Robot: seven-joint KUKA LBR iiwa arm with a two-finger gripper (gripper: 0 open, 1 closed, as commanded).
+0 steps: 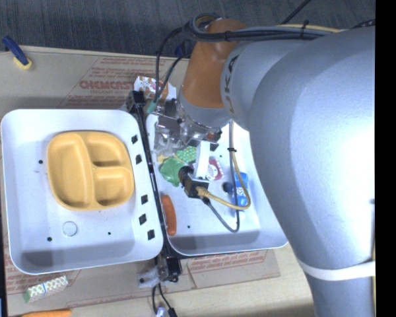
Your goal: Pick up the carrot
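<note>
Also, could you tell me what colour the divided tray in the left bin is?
The divided tray is yellow, seen in the camera view.

Two shallow white plastic bins: one at left of frame, one at centre right. One yellow divided plastic tray in the left bin. One slim orange carrot at the right bin's left wall. One green leafy toy vegetable just above it. One blue packet further right. One blue-and-yellow clip at upper left on the table. One patterned wrapper at lower left.
</note>
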